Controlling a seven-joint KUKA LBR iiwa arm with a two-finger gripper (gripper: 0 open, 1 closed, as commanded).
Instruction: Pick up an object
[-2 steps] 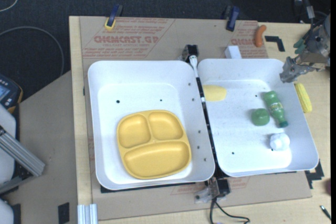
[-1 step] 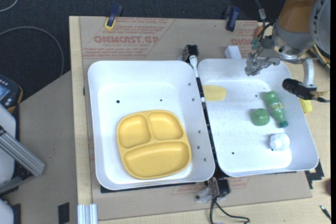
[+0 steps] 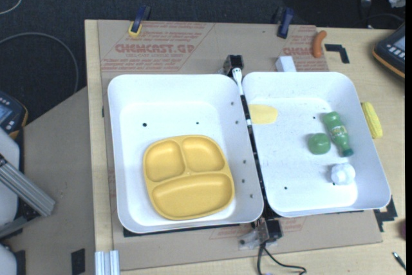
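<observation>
The left bin (image 3: 122,138) holds a yellow divided plate (image 3: 187,175) lying flat toward its near side. The right bin (image 3: 367,190) holds a flat pale yellow piece (image 3: 263,114) near its left wall, a green bottle (image 3: 337,132) with a round green object (image 3: 318,143) touching its left side, and a small white object (image 3: 342,173) nearer the front, too blurred to identify. Any of these could be picked.

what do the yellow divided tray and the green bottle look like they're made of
Yellow divided tray: probably moulded plastic, with smooth rounded compartments, an even colour and a soft sheen. Green bottle: likely plastic too, glossy, with a pale label; too small to be sure.
</observation>
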